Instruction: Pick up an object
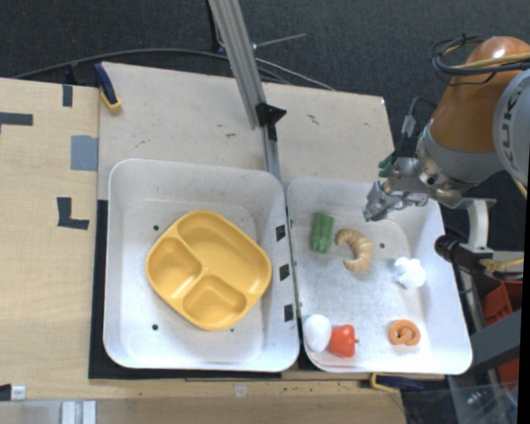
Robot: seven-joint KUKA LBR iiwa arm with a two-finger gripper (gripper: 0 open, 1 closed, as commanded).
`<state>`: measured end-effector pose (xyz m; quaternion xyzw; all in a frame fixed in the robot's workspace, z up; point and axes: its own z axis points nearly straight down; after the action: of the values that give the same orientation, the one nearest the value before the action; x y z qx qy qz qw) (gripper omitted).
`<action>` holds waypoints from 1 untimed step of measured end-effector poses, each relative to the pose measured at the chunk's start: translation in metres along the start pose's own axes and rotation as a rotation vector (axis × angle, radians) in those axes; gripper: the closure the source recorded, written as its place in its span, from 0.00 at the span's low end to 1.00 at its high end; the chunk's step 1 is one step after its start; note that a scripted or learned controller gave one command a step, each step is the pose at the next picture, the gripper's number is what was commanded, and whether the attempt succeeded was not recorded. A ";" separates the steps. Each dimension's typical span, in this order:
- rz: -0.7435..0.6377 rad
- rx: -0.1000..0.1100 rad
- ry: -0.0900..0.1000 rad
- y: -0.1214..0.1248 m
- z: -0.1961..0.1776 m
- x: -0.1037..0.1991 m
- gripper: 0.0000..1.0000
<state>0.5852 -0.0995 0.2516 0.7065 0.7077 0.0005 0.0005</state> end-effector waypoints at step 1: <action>-0.005 0.004 0.001 0.004 0.014 0.055 1.00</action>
<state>0.5889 -0.0442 0.2380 0.7048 0.7094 -0.0005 -0.0013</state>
